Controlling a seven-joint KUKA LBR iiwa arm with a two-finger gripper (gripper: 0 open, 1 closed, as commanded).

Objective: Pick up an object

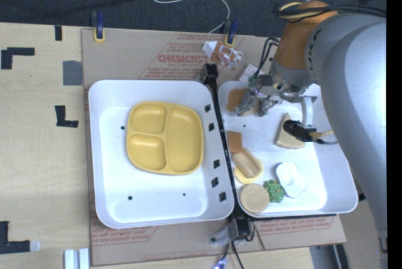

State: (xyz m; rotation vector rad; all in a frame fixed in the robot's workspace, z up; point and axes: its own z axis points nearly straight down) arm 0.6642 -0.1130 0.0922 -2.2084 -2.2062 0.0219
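My gripper is low in the far left part of the right bin, its fingers apart with nothing seen between them. A brown piece lies just left of it, touching or nearly touching the left finger. A pale wedge lies to the gripper's right. Nearer the front are an orange-brown block, a yellow bun-shaped piece, a round tan disc, a green broccoli-like piece and a white piece.
The left bin holds a yellow divided plate. A black divider with clips runs between the bins. A small printed packet lies on the cardboard behind the bins. The arm covers the right bin's far right side.
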